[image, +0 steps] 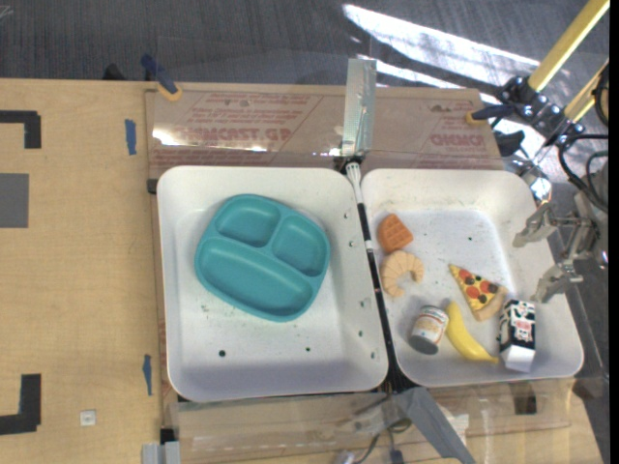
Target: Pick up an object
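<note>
The right bin holds several toy foods. An orange bread piece lies near its left wall, with a croissant just below it. A pizza slice lies right of centre. Along the front sit a small can, a banana and a black-and-white milk carton. My gripper hangs over the bin's right rim, above the carton and right of the pizza slice. Its two metal fingers point left and stand apart with nothing between them.
The left bin bears a teal divided plate. A metal divider post stands behind the seam between the bins. Yellow rods and cables crowd the upper right corner.
</note>
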Controlling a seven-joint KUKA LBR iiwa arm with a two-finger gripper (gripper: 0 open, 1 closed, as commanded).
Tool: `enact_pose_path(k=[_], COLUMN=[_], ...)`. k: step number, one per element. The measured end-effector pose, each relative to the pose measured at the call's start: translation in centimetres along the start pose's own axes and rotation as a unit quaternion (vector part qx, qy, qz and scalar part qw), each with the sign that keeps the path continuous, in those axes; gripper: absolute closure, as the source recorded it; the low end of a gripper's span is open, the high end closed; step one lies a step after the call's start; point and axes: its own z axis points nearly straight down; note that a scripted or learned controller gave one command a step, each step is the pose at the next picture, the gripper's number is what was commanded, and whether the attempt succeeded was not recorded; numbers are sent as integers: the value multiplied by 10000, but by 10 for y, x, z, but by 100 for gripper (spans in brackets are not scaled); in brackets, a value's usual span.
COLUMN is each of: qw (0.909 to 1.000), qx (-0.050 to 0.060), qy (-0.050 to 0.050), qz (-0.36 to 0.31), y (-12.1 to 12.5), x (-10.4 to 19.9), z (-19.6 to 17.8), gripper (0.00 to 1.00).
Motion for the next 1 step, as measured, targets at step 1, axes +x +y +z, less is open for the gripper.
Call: enact_pose_path(k=[1], qw=[9869], qx=[8], qy=[-26], qz=[1614], y=[-6], x=[-67], z=[113], gripper=[0])
